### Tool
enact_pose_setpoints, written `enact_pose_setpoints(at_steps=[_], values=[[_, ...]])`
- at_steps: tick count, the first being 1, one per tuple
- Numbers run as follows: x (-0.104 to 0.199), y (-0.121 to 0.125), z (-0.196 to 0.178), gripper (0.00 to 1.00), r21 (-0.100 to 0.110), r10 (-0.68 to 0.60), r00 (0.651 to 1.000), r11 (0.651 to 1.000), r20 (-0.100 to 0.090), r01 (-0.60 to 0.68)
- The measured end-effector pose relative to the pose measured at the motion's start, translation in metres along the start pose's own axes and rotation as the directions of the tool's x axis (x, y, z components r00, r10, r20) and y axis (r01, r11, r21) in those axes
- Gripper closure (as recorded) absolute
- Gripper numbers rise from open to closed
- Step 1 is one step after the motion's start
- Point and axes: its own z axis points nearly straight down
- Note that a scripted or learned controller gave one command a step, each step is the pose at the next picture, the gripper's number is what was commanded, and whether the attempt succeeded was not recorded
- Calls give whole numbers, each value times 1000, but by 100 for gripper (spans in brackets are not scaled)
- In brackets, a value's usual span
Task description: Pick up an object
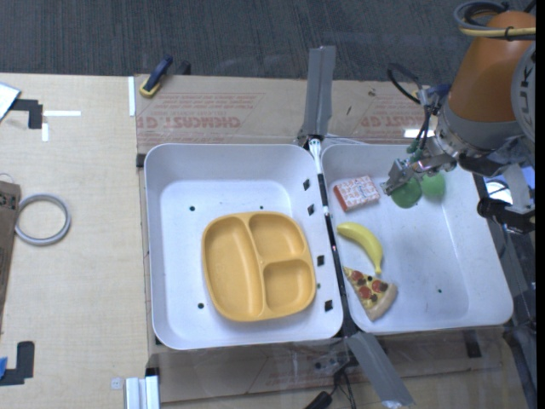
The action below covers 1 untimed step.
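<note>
Camera view: the two-finger gripper (407,177) hangs over the right white bin (443,301), fingers closed around a green rounded object (419,190). Nearby in the bin lie a red-and-white box (355,192), a yellow banana (364,244) and a pizza slice (371,291).

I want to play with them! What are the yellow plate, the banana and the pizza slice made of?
The yellow plate looks like moulded plastic: one even colour, a soft sheen, rounded dividers. The banana seems to be toy plastic too, smooth and uniformly yellow. The pizza slice looks like a toy, plastic or rubber; its flat, painted-looking toppings suggest so.
</note>
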Motion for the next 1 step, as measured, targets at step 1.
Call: enact_pose_setpoints(at_steps=[1], values=[[0, 0, 0, 0, 0, 0, 1000, 1000, 0, 0]])
